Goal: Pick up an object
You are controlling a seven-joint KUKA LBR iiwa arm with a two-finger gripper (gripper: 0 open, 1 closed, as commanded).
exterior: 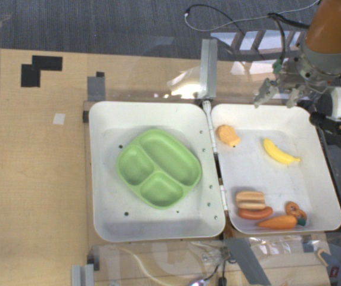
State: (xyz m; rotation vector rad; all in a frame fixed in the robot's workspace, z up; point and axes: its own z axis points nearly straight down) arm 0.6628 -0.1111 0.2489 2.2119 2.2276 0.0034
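Wooden bench (33, 177) under me, two white bins side by side. Left bin (102, 219) has a green tray (158, 167). Right bin (322, 210): banana (279, 152), hot dog (252, 204), carrot (278, 221), orange lump (228, 135). My gripper (276, 94) hovers above the far rim, fingers spread, gripping nothing.

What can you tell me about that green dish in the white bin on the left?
The green dish looks like smooth, light green plastic, a rounded-corner plate split by raised ridges into three compartments: two larger ones and a smaller one nearest the camera. It lies flat and right side up, turned at a slant, near the middle of the left bin, resting on the bin's floor. Nothing lies in it and nothing else touches it.
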